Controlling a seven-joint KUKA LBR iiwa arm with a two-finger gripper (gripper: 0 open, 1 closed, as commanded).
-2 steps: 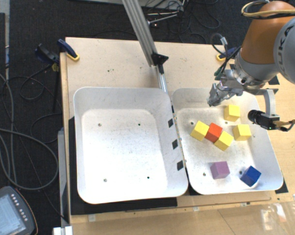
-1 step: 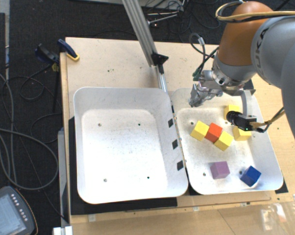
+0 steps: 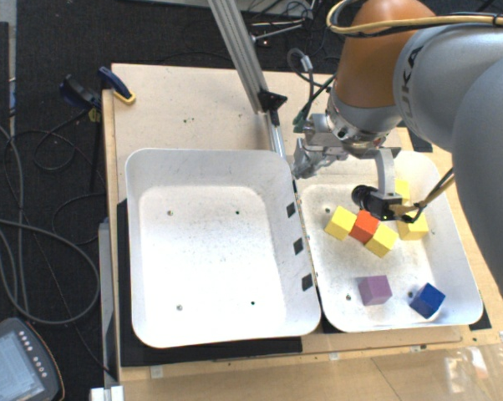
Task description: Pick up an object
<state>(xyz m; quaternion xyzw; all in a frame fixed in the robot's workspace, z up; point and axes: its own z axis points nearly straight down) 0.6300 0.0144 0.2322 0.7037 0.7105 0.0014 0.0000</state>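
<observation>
The right bin (image 3: 453, 261) holds several small blocks. A yellow block (image 3: 341, 222), an orange block (image 3: 365, 225) and another yellow block (image 3: 383, 241) lie bunched together near its middle. A third yellow block (image 3: 414, 227) sits just right of them. Near the front lie a purple block (image 3: 374, 290) and a blue block (image 3: 427, 300). My gripper (image 3: 306, 164) hangs over the back left corner of this bin, left of and behind the cluster, with no block seen in it.
The left bin (image 3: 143, 224) stands beside the right one. A slanted metal pole (image 3: 243, 57) rises behind the bins. A black part with a cable (image 3: 370, 199) hangs just behind the orange block. Clamps (image 3: 109, 86) sit at the bench's back left.
</observation>
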